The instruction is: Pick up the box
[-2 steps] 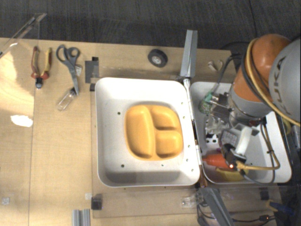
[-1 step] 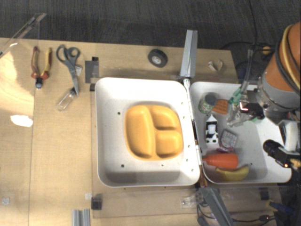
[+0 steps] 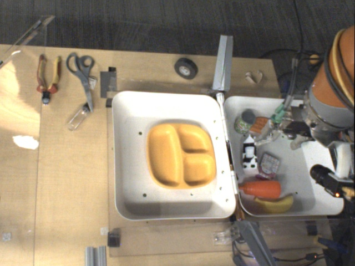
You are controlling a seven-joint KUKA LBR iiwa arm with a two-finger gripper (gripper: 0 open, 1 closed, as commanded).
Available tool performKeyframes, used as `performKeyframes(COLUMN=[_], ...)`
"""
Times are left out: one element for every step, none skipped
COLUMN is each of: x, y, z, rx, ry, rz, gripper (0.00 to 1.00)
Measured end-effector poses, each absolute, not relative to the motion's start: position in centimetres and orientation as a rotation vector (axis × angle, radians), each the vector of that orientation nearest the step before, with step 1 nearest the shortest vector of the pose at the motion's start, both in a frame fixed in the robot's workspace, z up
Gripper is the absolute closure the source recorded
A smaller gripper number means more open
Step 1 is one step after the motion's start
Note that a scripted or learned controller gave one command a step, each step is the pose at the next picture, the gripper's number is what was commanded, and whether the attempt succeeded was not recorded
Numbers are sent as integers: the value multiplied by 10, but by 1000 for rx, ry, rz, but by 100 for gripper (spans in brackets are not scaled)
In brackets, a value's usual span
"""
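The box, a small clear-sided carton with a purple base, lies in the right white plastic bin, near its middle, just beside a black-and-white cow figure and just above an orange carrot-shaped toy and a yellow banana. The two-finger gripper sits over the upper part of that bin, near a round grey can; whether it is spread or pinched together cannot be told. The left white bin holds a yellow three-compartment tray. The bench is a pale wooden surface carrying red-handled pliers, grey scissors and a black tape roll. Dark grey carpet lies beyond the bench.
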State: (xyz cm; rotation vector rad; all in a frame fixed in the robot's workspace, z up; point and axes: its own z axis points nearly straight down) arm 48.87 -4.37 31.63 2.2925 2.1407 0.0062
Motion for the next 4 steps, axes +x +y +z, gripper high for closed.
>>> performKeyframes(x=[514,527,530,504], y=[-71,-88,-89,-64], z=[242,104,115,215], rx=[2224,2420,2413,2262], ry=[2215,1985,1985,2173], rz=[3,18,24,7], gripper=[0,0,100,100])
